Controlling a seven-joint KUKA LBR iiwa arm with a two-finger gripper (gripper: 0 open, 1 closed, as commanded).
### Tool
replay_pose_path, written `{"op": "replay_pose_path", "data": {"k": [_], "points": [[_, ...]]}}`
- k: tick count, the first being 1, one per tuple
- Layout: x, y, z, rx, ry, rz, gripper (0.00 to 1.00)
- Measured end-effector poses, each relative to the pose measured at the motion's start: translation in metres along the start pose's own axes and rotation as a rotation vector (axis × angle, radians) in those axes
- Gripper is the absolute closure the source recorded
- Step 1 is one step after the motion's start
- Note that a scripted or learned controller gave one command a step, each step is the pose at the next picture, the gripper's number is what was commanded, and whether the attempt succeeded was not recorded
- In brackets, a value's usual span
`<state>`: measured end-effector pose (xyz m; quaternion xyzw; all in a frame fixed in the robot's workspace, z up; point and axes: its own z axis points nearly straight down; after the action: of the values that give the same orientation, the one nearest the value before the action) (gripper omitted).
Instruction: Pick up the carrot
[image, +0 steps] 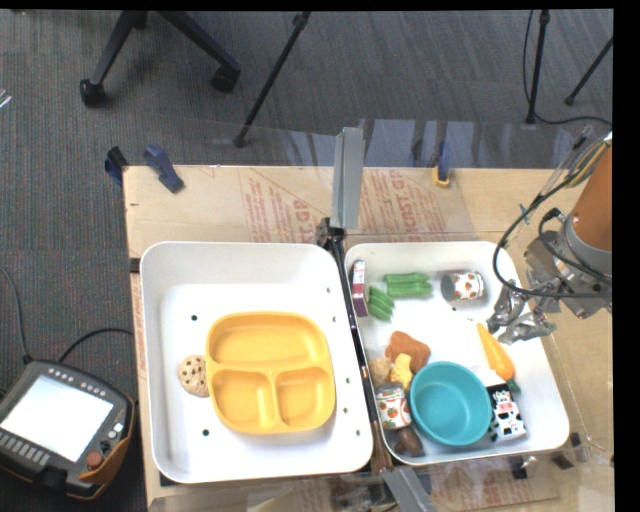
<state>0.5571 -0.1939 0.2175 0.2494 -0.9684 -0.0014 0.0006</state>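
A grey carpet (60, 150) runs around the tabletop (240, 200), with a chair base (150, 50) and stand legs at the top and a teach pendant (60, 425) lying at lower left. The tabletop is pale board printed with red writing, seen reversed and too faint to read. A blue clamp (160, 167) grips its left edge.

The left bin (170, 280) holds a yellow tray (270, 372) with a cookie (193, 375) touching its left side.

The right bin (530, 400) holds green beans (400, 290), a small can (462, 287), a teal bowl (450, 403) and a cow-print carton (507, 415).

The carrot (496, 351) is short, orange and tapered, lying near the bin's right wall, just right of the bowl.

The gripper (520, 325) hangs just above the carrot's upper end; whether its fingers are released or clenched cannot be told.
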Motion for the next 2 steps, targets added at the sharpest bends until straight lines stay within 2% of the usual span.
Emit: {"op": "replay_pose_path", "data": {"k": [1, 2], "points": [[0.039, 0.044, 0.022, 0.0, -0.001, -0.192, 1.0], [0.057, 0.011, -0.014, 0.002, -0.003, -0.402, 1.0]]}}
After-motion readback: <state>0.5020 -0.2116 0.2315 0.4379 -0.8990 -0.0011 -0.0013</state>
